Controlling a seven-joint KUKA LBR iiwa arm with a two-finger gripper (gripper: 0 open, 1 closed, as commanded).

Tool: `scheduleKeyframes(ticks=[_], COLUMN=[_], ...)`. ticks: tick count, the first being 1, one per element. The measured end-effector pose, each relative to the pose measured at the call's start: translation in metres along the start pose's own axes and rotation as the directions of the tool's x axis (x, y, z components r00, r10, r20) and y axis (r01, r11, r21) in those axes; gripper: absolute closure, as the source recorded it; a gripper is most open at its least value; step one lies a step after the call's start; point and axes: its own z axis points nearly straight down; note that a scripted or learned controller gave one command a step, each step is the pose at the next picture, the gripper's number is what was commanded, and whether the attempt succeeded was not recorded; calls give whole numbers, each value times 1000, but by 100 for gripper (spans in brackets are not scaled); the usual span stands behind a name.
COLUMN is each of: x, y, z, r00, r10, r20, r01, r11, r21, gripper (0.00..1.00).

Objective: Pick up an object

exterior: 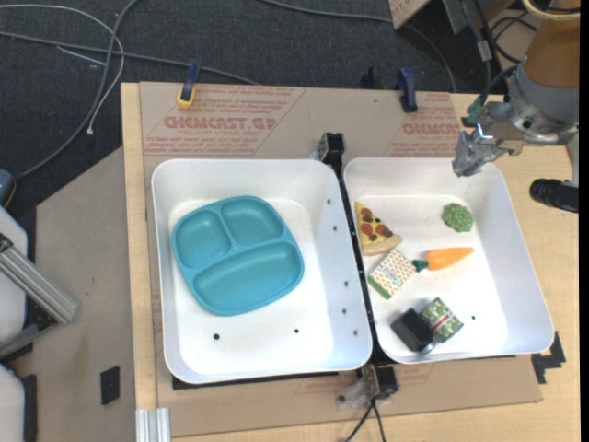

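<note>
The right bin (515, 274) holds a pizza slice (375, 228), a green broccoli piece (457, 216), an orange carrot (445, 259), a patterned cream block (392, 273) and a black and green box (426, 324). My gripper (467, 161) hangs over the bin's far rim, above and slightly right of the broccoli. Nothing shows between its tips.
The left bin (175, 311) carries a blue divided plate (238, 254). A black clamp (330, 147) sits where the two bins meet at the back. Blue clips (190, 81) hold the cardboard base at its far edge. Cables lie on the dark floor beyond.
</note>
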Motion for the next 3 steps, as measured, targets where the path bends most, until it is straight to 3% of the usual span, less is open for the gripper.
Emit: scheduleKeyframes(ticks=[1,3], x=[0,97], y=[1,30], z=[-32,-6], r00=[1000,1000], r10=[0,-4], r20=[0,-3], r01=[0,4], r11=[1000,1000], r21=[2,10], gripper=[100,100])
